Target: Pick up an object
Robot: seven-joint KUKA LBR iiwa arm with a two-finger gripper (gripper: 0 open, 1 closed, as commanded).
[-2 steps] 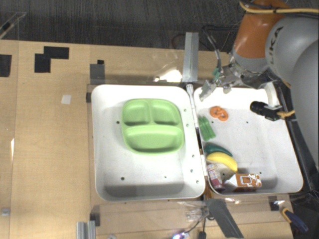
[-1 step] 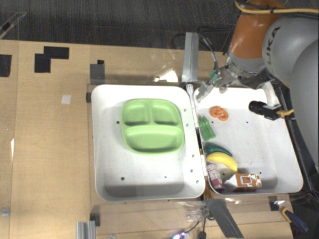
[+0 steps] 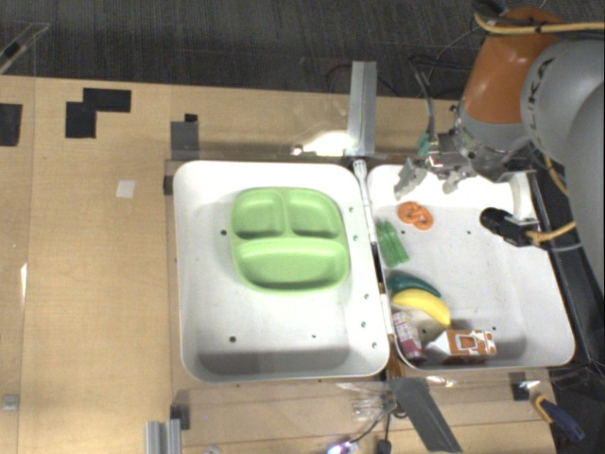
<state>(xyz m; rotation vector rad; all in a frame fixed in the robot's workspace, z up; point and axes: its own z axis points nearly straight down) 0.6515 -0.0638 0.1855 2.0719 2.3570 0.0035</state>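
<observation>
My gripper (image 3: 429, 180) hangs over the back left corner of the right bin (image 3: 529, 291), fingers spread open with nothing between them. Just in front of it, a small orange round object (image 3: 416, 215) lies on the bin floor. Along the bin's left wall lie a green packet (image 3: 390, 242), a teal object (image 3: 413, 283) and a yellow banana (image 3: 423, 305). A brown carton (image 3: 470, 343) and a small bottle-like item (image 3: 406, 333) sit in the front left corner.
The left bin (image 3: 203, 329) holds a green divided plate (image 3: 288, 237). A black part with a yellow cable (image 3: 503, 223) hangs over the right bin's right side. A metal post (image 3: 363, 112) stands behind the wall between the bins.
</observation>
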